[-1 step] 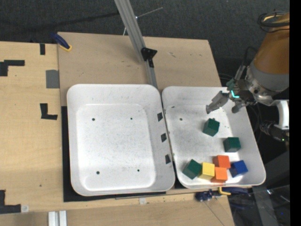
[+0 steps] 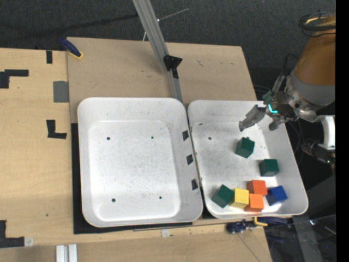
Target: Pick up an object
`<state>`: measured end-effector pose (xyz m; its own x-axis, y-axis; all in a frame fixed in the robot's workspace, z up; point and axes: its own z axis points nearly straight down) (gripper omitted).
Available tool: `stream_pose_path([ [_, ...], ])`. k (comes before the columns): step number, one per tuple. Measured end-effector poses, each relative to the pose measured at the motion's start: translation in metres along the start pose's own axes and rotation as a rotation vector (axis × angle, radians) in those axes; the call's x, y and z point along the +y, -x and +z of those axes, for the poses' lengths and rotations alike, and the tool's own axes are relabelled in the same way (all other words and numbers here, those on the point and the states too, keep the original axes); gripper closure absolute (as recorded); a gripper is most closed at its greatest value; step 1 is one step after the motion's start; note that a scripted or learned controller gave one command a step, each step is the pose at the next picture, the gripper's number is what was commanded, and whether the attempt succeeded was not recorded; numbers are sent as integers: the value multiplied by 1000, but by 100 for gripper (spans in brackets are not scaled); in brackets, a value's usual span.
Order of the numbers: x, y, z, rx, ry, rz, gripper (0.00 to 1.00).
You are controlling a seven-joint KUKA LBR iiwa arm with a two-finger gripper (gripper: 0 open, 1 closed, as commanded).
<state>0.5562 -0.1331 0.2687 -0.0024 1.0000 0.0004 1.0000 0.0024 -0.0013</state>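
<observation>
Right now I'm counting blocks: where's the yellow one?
The yellow block lies in the right bin, near its front edge, between a green block and an orange block.

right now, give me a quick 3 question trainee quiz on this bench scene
1. True or false: the gripper holds a block.
2. Which bin holds the blocks? A. left bin B. right bin
3. What colour is the block nearest the gripper?

Key: 1. False, nothing sits between its fingers. 2. B. 3. Green.
</observation>
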Motion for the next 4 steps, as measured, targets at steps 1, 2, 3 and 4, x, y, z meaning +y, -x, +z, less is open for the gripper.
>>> stream_pose_path([
  [1, -10, -1, 60, 0, -6, 2, 0],
  [2, -11, 0, 104, -1, -5, 2, 0],
  [3, -12, -6, 151, 0, -6, 1, 0],
  [4, -11, -7, 139, 2, -2, 0, 100],
])
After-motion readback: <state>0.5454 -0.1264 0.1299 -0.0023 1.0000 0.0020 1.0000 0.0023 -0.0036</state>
